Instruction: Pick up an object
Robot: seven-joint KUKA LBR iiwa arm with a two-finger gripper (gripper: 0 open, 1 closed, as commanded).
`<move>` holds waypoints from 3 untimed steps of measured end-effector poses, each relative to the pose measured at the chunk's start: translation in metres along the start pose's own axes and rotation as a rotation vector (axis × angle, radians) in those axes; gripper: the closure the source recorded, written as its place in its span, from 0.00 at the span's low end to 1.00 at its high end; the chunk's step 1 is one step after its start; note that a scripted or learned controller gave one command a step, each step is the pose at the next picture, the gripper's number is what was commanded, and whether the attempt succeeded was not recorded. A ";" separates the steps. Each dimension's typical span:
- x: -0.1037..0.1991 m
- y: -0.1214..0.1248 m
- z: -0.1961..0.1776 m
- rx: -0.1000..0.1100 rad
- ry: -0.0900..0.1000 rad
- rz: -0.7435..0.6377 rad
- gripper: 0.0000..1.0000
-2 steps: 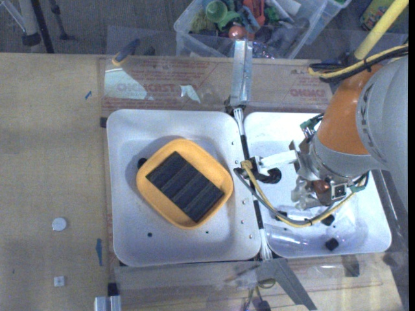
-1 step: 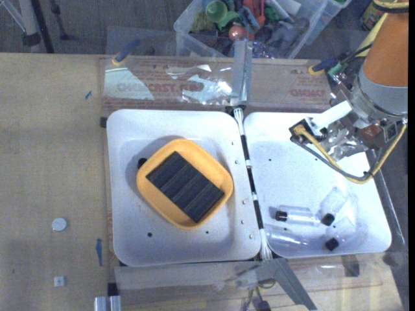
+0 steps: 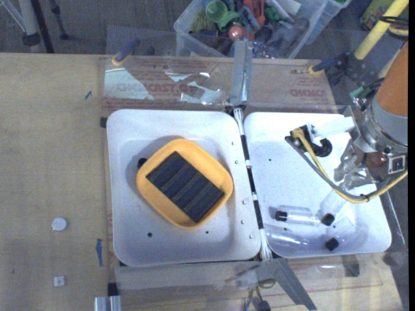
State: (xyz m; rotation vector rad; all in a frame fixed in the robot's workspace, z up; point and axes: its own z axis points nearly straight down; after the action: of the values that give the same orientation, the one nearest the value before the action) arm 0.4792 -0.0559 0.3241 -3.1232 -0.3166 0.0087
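Item one, left bin (image 3: 123, 173): yellow scrubber pad (image 3: 185, 182), a rounded-square block with a dark ribbed panel set in its top face. It lies flat, turned at a diagonal, near the bin's middle and a little toward the back, well apart from my gripper. I judge it light, fairly stiff at the rim, perhaps slightly springy. Broad for a two-finger grasp; I would take it across a corner or along one raised yellow edge, not over the full width. A small dark thing peeks out at its back left edge, too hidden to name.

Item two, right bin (image 3: 272, 141): clear plastic tube (image 3: 295, 217) with a dark cap at each end, lying on the floor toward the front. Probably very light, hard, smooth and apt to roll or slip; best pinched across its middle, fingers square to its length. A small dark piece (image 3: 331, 243) sits just in front of it, near the front wall.

Item three, my tool: gripper (image 3: 353, 167), over the right bin's right half, behind the tube and apart from it. Nothing is visible between its fingers. How wide they stand I cannot tell; cabling and a yellow hose (image 3: 318, 164) cross in front.
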 end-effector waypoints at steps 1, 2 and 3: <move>0.050 0.053 -0.046 -0.002 0.003 -0.011 1.00; -0.022 0.108 0.005 -0.001 0.002 -0.021 1.00; -0.026 0.129 0.000 -0.003 0.004 -0.007 1.00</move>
State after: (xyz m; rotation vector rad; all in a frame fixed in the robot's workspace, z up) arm 0.4796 -0.1873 0.3241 -3.1249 -0.3283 0.0019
